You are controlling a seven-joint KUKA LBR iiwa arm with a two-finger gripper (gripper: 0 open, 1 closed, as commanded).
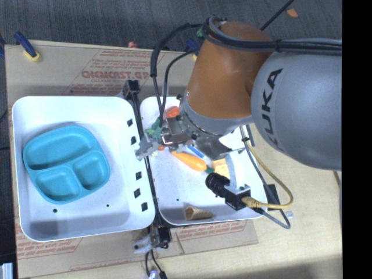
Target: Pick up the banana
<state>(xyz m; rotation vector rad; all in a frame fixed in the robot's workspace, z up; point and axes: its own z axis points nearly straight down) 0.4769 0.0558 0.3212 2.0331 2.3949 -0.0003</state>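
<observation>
Blue tray (65, 163); white bins (35, 112); orange band (229, 68)

one camera above, slanting down on both bins (35, 214).

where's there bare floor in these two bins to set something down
Left white bin: bare floor along its near and right sides, beside the blue three-compartment plate. Right white bin: a bare strip between the orange carrot-shaped piece and the brown cone. Its far half is crowded under the grey and orange arm.
</observation>
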